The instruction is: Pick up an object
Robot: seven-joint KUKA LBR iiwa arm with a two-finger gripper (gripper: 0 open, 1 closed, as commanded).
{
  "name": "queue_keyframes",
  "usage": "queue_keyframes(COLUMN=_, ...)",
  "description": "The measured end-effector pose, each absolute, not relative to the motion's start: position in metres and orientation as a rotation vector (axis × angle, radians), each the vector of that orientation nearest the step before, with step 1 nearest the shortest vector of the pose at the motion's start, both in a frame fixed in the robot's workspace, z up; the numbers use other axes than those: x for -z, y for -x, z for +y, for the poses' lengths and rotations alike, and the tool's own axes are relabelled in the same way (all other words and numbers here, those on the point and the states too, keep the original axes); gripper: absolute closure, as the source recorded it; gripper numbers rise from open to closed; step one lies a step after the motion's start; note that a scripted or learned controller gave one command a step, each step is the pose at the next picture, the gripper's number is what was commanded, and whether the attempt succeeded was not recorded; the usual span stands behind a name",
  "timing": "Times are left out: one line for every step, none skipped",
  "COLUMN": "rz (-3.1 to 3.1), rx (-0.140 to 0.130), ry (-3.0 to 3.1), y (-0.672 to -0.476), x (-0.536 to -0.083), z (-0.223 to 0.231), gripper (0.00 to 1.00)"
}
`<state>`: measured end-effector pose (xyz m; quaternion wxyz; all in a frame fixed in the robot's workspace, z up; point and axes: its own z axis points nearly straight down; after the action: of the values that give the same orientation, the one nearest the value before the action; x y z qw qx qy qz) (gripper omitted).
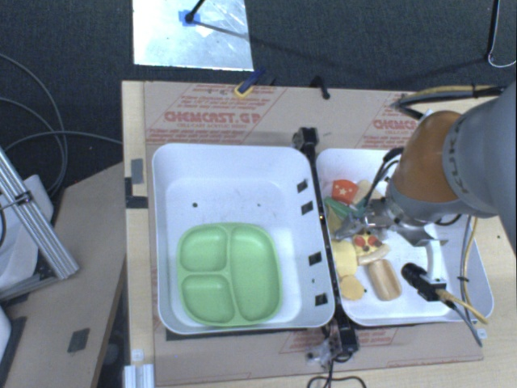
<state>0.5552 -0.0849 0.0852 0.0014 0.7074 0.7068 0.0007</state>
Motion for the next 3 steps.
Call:
queue_keyframes(rz=2.219, rx=-0.004, ry=-2.219, y=-0.532, x=-0.085, z=-0.085, gripper=0.00)
queue_keyframes(rz=2.230, rx=-0.005, ry=-2.213, y=-0.485, x=-0.188, z=-0.029, gripper=0.00)
queue_keyframes(rz=2.221, rx=-0.022, ry=-2.204, y=-0.489, x=-0.331, z=-0.018, gripper=0.00)
